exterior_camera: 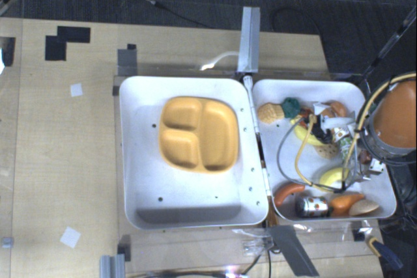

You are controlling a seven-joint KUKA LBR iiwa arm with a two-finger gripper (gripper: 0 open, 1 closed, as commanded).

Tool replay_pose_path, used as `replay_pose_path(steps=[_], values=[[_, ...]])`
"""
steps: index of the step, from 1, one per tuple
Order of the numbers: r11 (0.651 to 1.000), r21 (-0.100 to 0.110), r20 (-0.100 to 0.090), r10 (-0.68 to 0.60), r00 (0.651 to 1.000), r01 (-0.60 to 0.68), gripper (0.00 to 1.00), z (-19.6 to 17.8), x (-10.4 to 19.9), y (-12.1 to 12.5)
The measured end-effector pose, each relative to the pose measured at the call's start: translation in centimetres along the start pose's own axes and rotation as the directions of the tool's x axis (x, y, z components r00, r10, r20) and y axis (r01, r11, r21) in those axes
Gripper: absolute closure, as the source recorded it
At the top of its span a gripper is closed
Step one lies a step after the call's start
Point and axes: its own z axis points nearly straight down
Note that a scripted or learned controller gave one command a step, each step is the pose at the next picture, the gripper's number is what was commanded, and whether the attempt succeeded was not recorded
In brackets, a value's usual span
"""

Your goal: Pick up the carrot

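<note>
Hidden / unclear bits, right bin

Arm cut off by right edge; its wrist and cables cover the bin's mid-right, so jaws can't be made out. Carrot partly masked by neighbouring items; small objs under cables too cluttered to ID.

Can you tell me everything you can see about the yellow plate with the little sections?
The yellow plastic divided plate lies flat in the left shallow white bin, a bit above the bin's middle. It is a rounded square with soft corners and three sunken sections: two smaller ones stacked on its left side and one long one down its right side, split by raised ridges. It looks smooth and slightly shiny. Nothing rests in it, and it touches only the bin floor.
</note>
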Motion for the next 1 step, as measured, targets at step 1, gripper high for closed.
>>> replay_pose_path(steps=[1], values=[[1.0,0.002,-0.003,0.0,1.0,0.0,1.0,-4.32,4.9,-3.8]])
